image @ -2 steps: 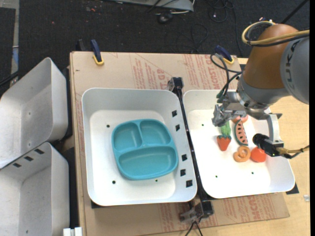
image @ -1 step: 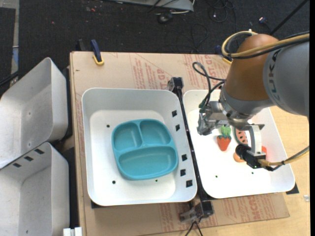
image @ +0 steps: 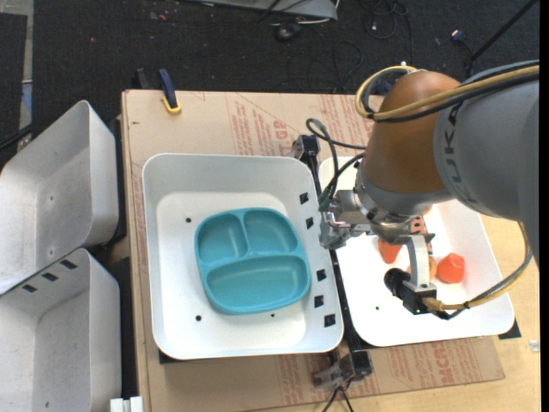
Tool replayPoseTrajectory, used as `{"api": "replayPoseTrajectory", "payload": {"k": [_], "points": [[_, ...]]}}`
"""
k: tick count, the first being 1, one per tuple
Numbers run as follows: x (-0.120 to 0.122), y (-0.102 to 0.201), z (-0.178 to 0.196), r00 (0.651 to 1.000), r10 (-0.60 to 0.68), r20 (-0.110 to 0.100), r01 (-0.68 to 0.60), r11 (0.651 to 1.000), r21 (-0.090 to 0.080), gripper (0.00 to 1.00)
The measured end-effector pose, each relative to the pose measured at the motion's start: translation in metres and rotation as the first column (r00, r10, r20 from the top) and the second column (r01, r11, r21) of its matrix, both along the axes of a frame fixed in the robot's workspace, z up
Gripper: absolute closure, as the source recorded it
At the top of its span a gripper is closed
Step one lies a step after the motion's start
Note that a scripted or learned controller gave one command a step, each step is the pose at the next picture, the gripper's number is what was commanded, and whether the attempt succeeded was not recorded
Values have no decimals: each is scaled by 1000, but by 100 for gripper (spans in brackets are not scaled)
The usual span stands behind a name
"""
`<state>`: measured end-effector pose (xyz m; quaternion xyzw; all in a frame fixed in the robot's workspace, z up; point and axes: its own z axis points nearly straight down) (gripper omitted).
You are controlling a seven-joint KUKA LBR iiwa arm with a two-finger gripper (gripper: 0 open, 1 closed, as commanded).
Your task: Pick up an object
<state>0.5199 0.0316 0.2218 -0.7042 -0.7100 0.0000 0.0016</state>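
Note:
My gripper (image: 386, 237) hangs low over the left part of the right bin (image: 480, 320), mostly hidden under the arm's orange wrist band and grey body. A small orange object (image: 390, 251) shows just below the gripper, touching or nearly touching it; I cannot tell whether it is held. A second orange object (image: 451, 268), rounded, lies on the bin floor a little to the right, apart from the gripper. In the left bin (image: 171, 178) a teal divided plate (image: 252, 260) lies flat near the middle.
The two bins sit side by side on a cardboard-covered bench (image: 232, 114). Two tilted white bins (image: 51, 187) stand off the bench at the left. A yellow-handled clamp (image: 170, 93) sits at the bench's back left corner.

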Motion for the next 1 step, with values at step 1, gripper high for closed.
{"api": "replayPoseTrajectory", "payload": {"k": [1], "points": [[-10,43,10,1000,0,3,0,1000,-1,100]]}}
